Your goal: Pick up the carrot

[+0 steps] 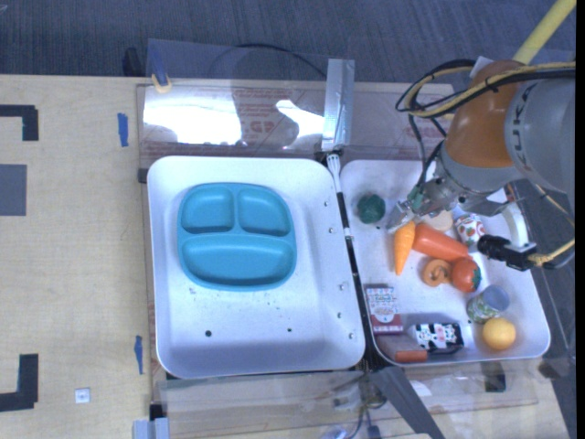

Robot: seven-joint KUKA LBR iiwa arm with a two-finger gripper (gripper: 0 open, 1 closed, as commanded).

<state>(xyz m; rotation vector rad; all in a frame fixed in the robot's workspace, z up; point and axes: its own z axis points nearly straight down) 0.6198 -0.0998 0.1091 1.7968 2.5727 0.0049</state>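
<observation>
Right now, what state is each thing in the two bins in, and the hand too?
Blue three-compartment plastic plate: flat in the left bin.
Small orange carrot: lying in the right bin, just below the hand, not lifted.
Larger red-orange carrot-shaped piece: lying flat beside it.
Dark green ball: resting apart from the rest.
Red tomato: resting.
Yellow round fruit: resting near the corner.
Black-and-white carton: lying on its side.
</observation>
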